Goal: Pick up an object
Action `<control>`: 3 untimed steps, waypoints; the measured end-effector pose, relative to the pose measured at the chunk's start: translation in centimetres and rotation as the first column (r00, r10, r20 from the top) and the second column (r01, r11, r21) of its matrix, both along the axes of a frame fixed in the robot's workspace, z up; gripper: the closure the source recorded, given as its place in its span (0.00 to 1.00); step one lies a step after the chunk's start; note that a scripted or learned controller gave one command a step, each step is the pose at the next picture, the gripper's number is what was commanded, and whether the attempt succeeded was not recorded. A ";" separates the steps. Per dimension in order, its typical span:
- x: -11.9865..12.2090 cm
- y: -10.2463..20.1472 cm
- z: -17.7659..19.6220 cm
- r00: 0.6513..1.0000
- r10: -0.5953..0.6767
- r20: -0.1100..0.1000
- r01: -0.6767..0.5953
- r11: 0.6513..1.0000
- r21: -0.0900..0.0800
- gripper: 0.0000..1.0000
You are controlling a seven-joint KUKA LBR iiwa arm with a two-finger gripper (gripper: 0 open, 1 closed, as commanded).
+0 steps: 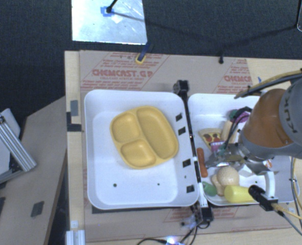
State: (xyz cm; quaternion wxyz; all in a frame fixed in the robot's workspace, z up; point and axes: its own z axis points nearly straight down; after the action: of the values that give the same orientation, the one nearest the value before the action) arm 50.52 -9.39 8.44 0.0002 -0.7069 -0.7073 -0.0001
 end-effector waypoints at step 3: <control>0.1 1.3 12.2 1.000 0.004 0.007 -0.004 1.000 -0.001 1.00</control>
State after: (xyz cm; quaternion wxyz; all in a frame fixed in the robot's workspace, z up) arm 50.64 -8.11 20.67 -0.0026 -0.7054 -0.7088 -0.0020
